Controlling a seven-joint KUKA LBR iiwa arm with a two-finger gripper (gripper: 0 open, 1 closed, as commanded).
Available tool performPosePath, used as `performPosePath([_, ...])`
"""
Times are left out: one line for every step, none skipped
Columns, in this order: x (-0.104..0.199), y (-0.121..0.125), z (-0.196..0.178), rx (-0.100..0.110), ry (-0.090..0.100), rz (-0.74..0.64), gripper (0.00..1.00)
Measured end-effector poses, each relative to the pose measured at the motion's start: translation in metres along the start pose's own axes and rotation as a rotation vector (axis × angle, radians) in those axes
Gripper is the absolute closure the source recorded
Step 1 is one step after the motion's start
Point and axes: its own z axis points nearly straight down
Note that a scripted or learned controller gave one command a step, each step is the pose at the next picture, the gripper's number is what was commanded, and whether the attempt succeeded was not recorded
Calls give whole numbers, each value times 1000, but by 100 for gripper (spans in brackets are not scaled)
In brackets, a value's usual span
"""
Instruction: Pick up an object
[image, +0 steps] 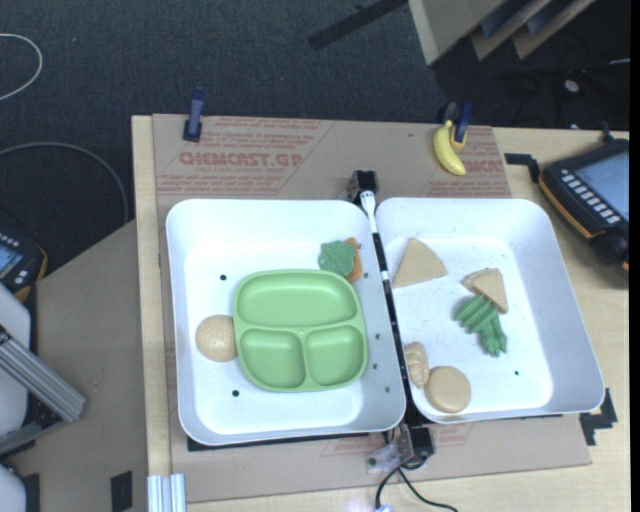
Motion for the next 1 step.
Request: performPosePath([5, 19, 120, 24, 10, -1, 100])
